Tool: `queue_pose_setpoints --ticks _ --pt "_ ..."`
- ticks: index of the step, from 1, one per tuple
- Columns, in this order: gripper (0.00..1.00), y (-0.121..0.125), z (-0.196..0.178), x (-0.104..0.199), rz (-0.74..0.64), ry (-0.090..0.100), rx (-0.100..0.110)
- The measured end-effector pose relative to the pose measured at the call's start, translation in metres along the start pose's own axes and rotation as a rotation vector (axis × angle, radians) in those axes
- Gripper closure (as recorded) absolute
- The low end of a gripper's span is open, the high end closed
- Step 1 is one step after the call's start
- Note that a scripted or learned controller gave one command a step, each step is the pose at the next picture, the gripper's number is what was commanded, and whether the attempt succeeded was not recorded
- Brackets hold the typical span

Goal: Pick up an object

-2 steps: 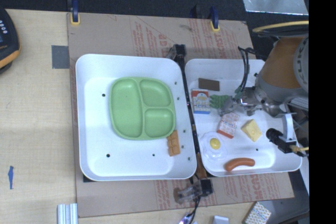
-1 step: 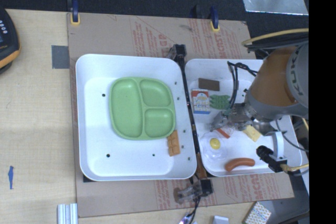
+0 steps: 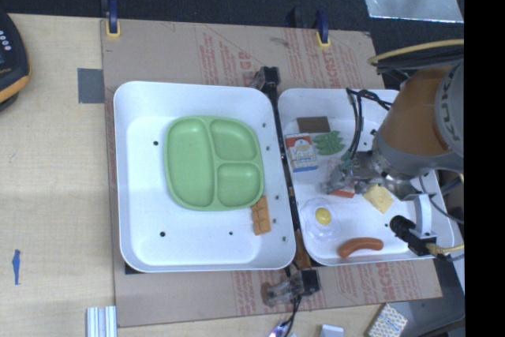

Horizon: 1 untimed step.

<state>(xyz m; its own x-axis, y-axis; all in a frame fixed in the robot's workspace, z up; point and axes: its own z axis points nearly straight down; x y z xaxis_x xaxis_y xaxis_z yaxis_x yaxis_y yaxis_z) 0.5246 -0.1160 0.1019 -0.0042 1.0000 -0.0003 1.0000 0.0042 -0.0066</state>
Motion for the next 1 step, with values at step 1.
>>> queue_pose_setpoints --ticks 1 --pt "1.0 0.0481 -0.0964 0.0517 -0.007 0.001 -0.016"
